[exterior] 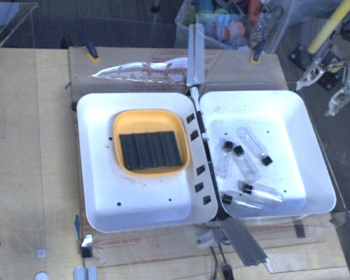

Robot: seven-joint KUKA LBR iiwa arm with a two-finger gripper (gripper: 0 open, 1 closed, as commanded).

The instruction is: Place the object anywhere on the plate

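Pincer (331, 85) hangs past desk (23, 156) edge, grip state: can't tell. Vials (252, 147) in rt bin (291, 107), down-left of pincer. Plate (123, 121) w/ black mat (150, 149) in left bin (93, 156), farther left. Cluttered tote (239, 10) behind.

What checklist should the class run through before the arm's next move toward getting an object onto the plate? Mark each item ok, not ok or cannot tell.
1. Plate lies flat in left bin: ok.
2. Black ridged insert sits on the plate, leaving only the rim bare: not ok.
3. Vials wait in right bin: ok.
4. Vials lie apart: not ok, some touch or overlap.
5. End effector ready: cannot tell.
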